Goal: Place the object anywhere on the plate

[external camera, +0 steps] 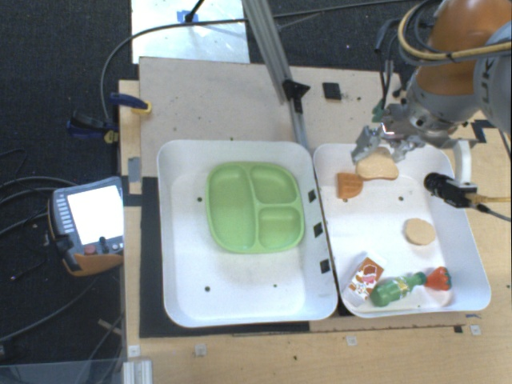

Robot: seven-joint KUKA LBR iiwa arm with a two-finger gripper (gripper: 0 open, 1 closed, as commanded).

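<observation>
A light green plate (256, 207) with three compartments lies in the left bin (184, 294). In the right bin (468, 262), near its far edge, lies a tan bread-shaped piece (378, 169). My gripper (386, 144) hangs right over that piece's far side, touching or nearly touching it. An orange wedge (349, 186) lies just left of the tan piece.
The right bin also holds a round tan biscuit (419, 232), a small printed packet (366, 278), a green bottle (396, 289) and a red item (438, 278) along its near edge. A metal pole (272, 46) slants over the bench behind the bins.
</observation>
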